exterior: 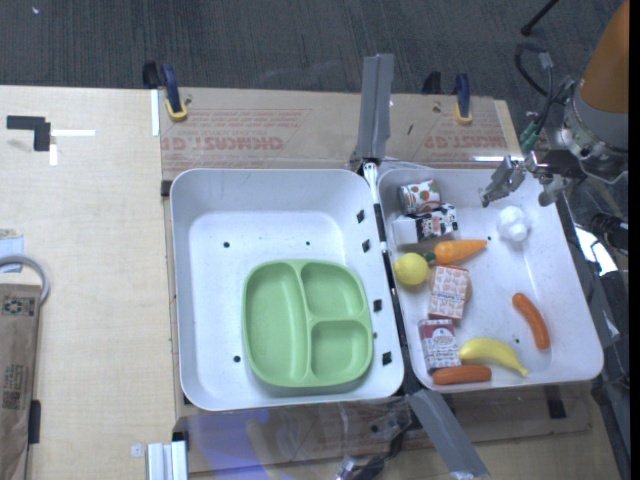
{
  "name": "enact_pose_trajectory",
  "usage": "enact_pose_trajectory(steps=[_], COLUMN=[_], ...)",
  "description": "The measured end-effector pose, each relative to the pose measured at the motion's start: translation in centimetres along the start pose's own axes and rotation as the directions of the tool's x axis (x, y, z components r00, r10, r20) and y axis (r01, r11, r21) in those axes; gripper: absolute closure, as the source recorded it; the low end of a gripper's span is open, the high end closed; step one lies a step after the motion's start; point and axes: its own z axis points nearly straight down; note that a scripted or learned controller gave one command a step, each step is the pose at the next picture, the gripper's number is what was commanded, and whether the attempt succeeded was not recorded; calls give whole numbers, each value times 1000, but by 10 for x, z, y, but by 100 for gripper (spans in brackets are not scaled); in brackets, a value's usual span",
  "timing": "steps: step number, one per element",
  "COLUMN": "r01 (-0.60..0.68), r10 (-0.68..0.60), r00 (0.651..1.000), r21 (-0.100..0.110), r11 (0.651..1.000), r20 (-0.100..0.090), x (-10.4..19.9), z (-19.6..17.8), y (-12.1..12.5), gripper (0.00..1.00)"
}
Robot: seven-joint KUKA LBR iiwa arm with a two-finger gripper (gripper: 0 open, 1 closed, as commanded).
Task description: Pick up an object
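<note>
The left bin (200, 298) has one thing in it, a green plate (306, 321) with three parts, lying flat near the front wall. It is smooth and low, so it would be hard to pinch. The right bin (560, 268) holds all the small toys, and they sit close together along its left wall. A lemon (411, 269) is by the left wall, touching the green end of a carrot (460, 251). Behind them are a small can (419, 196) and a little black and white box (437, 222). In front of the carrot is a red box (449, 292), then another red packet (438, 344), a banana (492, 353) and a red sausage (461, 374) near the front wall. These are packed so tight that fingers coming down could hit two toys at once and push them away. A second sausage (531, 320) lies alone by the right wall, so it looks easier, but it is round and may roll. A white ball (513, 226) sits near the back right corner, and it could roll too. The gripper (520, 180) is over the back right corner, just above the ball. Its two fingers look spread apart and nothing is between them. If it drops too near the back wall, a finger could bump the rim.
</note>
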Motion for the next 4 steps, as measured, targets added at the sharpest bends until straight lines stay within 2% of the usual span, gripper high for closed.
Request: enact_pose_trajectory(steps=[1,2,3,4], r01=[41,79,79,79], r10=[-41,-79,-79,-79], r00=[999,997,997,997], r21=[-1,-5,2,2], r11=[999,997,997,997], r20=[-2,-5,-7,-7], x=[-10,-79,-79,-79], z=[136,177,172,172], y=[-28,-58,-59,-59], gripper=[0,0,100,0])
